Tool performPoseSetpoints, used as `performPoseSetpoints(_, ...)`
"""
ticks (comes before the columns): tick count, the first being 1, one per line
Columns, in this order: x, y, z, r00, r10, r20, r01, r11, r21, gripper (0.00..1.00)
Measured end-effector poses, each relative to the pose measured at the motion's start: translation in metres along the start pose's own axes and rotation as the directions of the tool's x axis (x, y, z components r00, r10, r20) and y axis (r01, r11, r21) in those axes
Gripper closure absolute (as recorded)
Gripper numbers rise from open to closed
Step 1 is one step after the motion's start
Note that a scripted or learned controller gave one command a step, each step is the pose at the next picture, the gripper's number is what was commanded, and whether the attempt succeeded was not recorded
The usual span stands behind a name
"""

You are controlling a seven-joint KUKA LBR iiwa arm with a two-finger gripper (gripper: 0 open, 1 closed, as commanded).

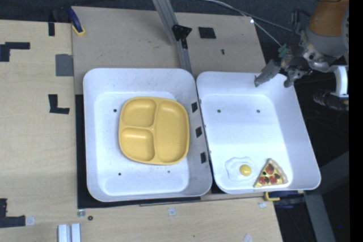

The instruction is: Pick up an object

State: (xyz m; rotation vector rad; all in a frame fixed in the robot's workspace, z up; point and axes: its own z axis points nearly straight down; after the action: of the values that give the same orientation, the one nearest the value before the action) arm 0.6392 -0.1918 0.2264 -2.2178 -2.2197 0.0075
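A toy fried egg (240,169) lies near the front edge of the right bin (283,122). Just to its right lies a toy pizza slice (271,173), close to the bin's front right corner. A yellow divided plate (153,130) rests in the middle of the left bin (102,122). My gripper (275,77) hangs over the far right corner of the right bin, far from the egg and pizza. Its two dark fingers are spread apart with nothing between them.
A slanted metal post (164,3) rises from the bench behind the gap between the bins. Cables run across the dark floor at the back. Black tape marks dot the wooden bench on the left.
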Motion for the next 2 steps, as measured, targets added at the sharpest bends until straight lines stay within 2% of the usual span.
performPoseSetpoints(1,0.005,-0.004,0.045,1.000,-0.001,0.000,0.001,1.000,-0.001,0.00)
performPoseSetpoints(2,0.012,-0.001,0.107,1.000,-0.002,0.000,0.002,1.000,0.000,0.00)
